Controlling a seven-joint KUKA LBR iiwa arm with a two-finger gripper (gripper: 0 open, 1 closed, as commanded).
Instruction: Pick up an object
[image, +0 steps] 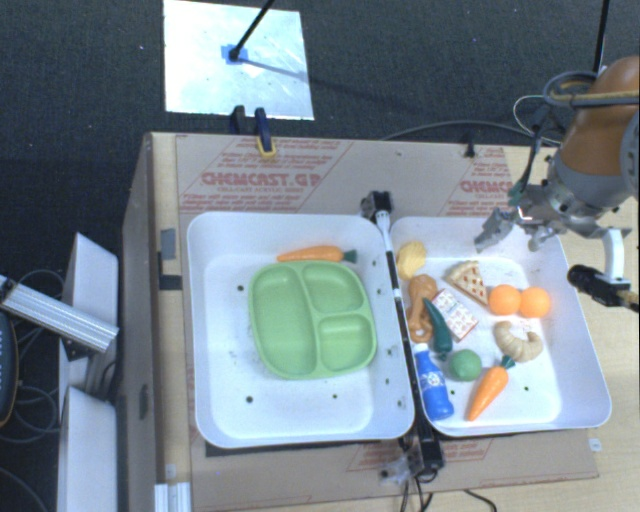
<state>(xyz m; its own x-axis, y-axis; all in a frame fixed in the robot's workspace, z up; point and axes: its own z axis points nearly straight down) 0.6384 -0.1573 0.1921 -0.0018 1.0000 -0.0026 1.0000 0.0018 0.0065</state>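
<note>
down front we've got the carrot (486, 392) at the near end of the right bin (578, 392), with a blue bottle (432, 383) beside it against the divider. biggest thing is the left bin (215, 300) holding a green divided tray (311, 318), and a second carrot (316, 254) just past the tray. further into the right bin from the carrot sit two oranges (519, 300). gripper (512, 229) hangs over that bin's far edge, fingers spread apart, nothing between them.
</note>
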